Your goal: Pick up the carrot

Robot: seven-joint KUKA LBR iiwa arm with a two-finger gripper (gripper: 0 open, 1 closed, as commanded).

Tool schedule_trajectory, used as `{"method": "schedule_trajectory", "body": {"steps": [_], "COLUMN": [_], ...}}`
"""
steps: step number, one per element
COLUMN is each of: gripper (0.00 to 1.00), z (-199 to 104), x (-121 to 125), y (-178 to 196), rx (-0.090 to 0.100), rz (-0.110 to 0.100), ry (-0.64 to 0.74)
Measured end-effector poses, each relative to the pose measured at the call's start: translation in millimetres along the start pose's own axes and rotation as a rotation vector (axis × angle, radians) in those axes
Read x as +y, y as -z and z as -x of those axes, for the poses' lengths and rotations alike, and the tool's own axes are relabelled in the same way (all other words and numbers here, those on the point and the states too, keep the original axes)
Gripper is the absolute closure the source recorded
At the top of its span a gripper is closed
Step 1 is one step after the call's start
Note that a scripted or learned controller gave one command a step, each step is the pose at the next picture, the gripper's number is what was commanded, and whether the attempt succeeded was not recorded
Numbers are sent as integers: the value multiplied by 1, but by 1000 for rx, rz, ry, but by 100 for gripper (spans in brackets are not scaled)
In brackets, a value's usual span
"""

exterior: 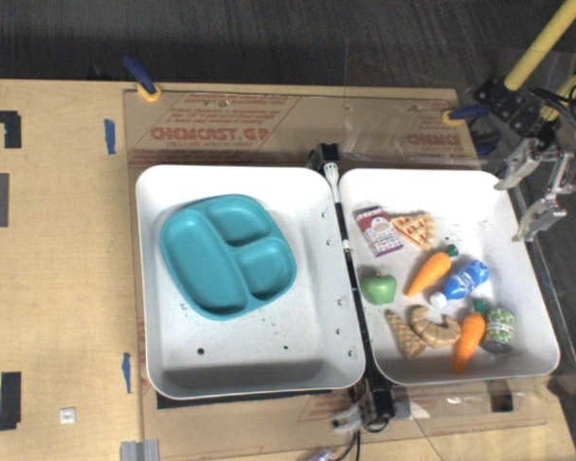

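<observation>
2 carrots [430, 271] in rt bin [518, 229]

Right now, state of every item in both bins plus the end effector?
Teal divided plate: flat in left bin, compartments bare.
Upper carrot: lying tilted in right bin, ungrasped.
Lower carrot: lying tilted near front edge, ungrasped.
Green pepper: upright by the divider.
Blue bottle: on its side.
Snack packet: lying flat.
End effector: above the right bin's far right corner, holding nothing.
</observation>
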State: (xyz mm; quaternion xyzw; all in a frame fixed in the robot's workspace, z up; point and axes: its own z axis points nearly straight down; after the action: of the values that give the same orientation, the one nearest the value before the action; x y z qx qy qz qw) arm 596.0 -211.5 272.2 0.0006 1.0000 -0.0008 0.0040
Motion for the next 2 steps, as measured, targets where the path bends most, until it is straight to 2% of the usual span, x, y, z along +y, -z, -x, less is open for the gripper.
{"method": "schedule_trajectory", "body": {"steps": [1,2], "gripper": [0,0], "z": [-12,-55], "x": [21,77], "y": [-157,-181], "rx": [9,-6], "rz": [7,-1], "ry": [264,523]}}
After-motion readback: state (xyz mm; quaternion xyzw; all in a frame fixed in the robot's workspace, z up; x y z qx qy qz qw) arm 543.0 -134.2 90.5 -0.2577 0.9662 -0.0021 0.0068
